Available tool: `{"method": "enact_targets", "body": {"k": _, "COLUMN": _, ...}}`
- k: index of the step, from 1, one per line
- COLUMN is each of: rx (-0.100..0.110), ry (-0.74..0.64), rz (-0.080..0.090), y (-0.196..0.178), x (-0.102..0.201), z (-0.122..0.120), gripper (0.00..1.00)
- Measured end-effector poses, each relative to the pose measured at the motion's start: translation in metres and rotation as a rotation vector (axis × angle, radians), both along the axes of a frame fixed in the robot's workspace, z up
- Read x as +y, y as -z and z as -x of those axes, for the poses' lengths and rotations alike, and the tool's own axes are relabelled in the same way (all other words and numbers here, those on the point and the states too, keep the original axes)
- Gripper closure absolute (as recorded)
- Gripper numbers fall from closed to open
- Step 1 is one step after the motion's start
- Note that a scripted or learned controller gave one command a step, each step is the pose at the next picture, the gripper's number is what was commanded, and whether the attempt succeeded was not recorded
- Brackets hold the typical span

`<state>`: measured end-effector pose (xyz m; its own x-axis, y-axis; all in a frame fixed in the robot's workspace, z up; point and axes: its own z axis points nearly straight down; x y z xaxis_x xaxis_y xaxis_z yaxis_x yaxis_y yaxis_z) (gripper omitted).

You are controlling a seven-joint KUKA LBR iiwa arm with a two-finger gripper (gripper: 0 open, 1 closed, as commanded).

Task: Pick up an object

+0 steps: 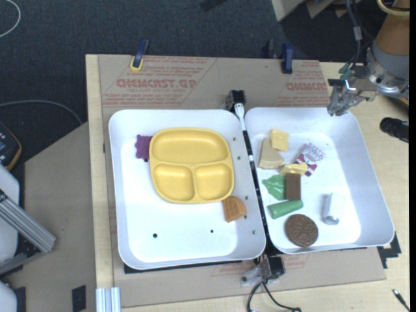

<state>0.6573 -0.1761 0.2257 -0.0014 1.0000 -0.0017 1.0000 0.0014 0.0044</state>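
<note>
My gripper [338, 106] hangs over the far right corner of the right bin [367, 168], with nothing visible between its fingers. Below it in that bin lie a yellow cheese piece [279, 140], a tan wedge [268, 155], a pink-and-white packet [312, 153], a brown bar [293, 186], green pieces [279, 197], a round brown cookie [301, 230] and a small white cylinder [330, 207]. The left bin [130, 226] holds a yellow divided plate [191, 164], a purple item [142, 146] at the plate's left and an orange-brown piece [234, 208].
Both bins rest on a brown cardboard sheet [195, 83] fixed by a yellow clamp [138, 59] and a blue clamp [286, 56] at the far edge. A black divider bracket [236, 99] sits between the bins. Cables run at the near edge.
</note>
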Motion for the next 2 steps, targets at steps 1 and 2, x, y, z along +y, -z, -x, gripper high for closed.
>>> {"method": "enact_targets", "body": {"k": 1, "rx": 0.008, "ry": -0.003, "rz": -0.004, "y": 0.005, "x": 0.052, "z": 0.023, "gripper": 1.00}}
{"method": "enact_targets", "body": {"k": 2, "rx": 0.009, "ry": -0.003, "rz": -0.005, "y": 0.010, "x": 0.103, "z": 0.057, "gripper": 1.00}}
